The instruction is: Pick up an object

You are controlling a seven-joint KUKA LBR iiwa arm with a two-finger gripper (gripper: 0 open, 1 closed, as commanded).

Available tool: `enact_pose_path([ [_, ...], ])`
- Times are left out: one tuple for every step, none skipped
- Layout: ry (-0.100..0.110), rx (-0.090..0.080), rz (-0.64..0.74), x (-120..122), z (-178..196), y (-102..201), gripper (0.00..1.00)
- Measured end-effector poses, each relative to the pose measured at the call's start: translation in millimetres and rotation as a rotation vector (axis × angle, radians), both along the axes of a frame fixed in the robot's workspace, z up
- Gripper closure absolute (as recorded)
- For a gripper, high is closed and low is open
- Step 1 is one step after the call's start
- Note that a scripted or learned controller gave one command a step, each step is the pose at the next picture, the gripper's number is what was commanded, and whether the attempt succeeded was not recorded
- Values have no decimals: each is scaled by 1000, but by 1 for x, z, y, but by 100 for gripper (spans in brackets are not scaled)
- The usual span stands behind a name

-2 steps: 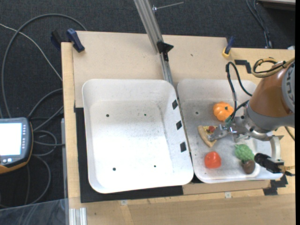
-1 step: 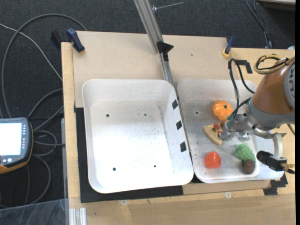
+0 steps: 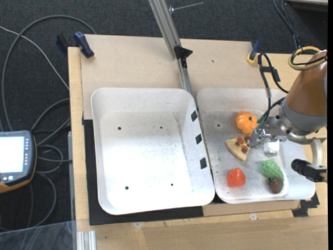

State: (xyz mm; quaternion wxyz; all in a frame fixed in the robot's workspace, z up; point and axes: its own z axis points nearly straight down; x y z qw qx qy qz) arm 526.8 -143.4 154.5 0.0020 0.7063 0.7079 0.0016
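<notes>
- End effector [image 3: 264, 135] is low inside the right bin [image 3: 218, 103], reaching in from the right; whether it is open or closed cannot be told, and nothing is seen held in it.
- Pizza slice toy [image 3: 238, 147] lies just beside it, with the orange pumpkin toy [image 3: 245, 121] close above; judged the likely candidates.
- Red tomato toy [image 3: 235, 177] and green-topped brown toy [image 3: 272, 175] sit nearer the front wall, apart from it.
- Left bin [image 3: 145, 150] adjoins on the tabletop [image 3: 130, 61], presumably the drop side.
</notes>
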Motion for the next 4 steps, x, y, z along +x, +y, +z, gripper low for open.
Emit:
enact_pose_path([
  [-3, -1, 0, 11, 58, -1, 100],
  [-2, -1, 0, 14, 101, -1, 100],
  [-2, -1, -1, 15, 146, -1, 100],
  [7, 3, 3, 29, 131, 45, 100],
])
